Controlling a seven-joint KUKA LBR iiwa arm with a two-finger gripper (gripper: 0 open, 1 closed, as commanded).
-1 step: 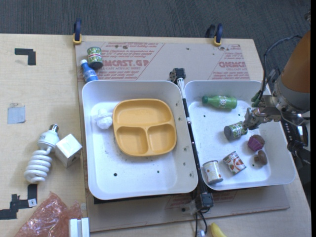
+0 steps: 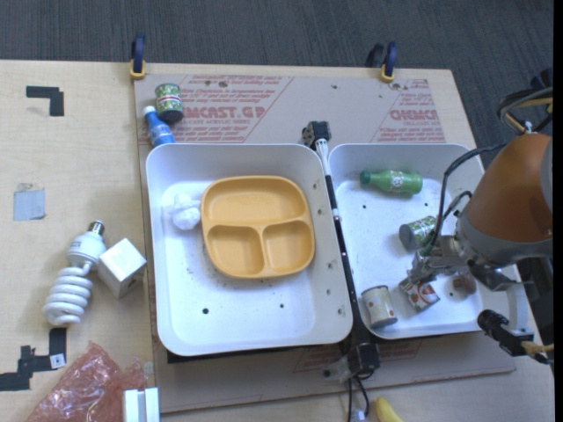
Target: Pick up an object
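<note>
Two shallow white bins side by side on a board. In the left bin [image 2: 176, 315]: a yellow three-part tray [image 2: 259, 225] near the middle, with a small white lump [image 2: 185, 213] touching its left edge.

In the right bin [image 2: 352, 196]: a green bottle [image 2: 391, 181] at the far side, lying flat, long axis left to right, cap end pointing left. Nearer, a silver-green can [image 2: 419, 231] on its side, tilted, one round end facing left. At the near left corner, a small white can [image 2: 379, 306], lying tipped with its long axis running left-far to right-near. Just right of it, a crumpled red-and-white can [image 2: 421, 294], long axis slanting from near right up to far left.

Reaching in from the right, the grey arm [image 2: 515, 200] with its orange band, the gripper [image 2: 428, 269] low over the bin, directly above the crumpled can and just near of the silver-green one. Cannot tell how wide the tool stands, nor whether anything sits in it (too small and cluttered there).

Outside the bins, left: a spiral bulb [image 2: 72, 284] beside a white cube [image 2: 122, 264]; far left corner, a small green can [image 2: 168, 100].
</note>
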